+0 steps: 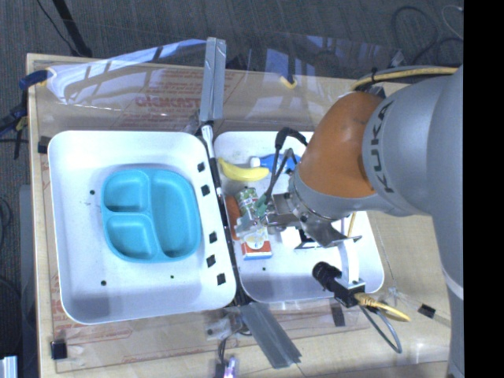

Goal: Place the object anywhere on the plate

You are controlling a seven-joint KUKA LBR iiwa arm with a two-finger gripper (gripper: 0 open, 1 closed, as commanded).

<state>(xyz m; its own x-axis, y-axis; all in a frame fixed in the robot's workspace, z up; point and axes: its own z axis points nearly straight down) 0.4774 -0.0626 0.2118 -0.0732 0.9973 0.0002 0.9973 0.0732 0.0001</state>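
Arm low over the right bin, plate waiting in the left.

The gripper (pixel 253 228) sits down among the clutter at the right bin's (pixel 370 278) left side; whether it is wide, narrow or holding anything cannot be told. Just beside it lie an orange-red item (pixel 257 248) and, toward the bin's far end, a banana (pixel 242 171) and a blue object (pixel 272 162). The blue three-part plate (pixel 152 215) lies in the left bin (pixel 79 290).
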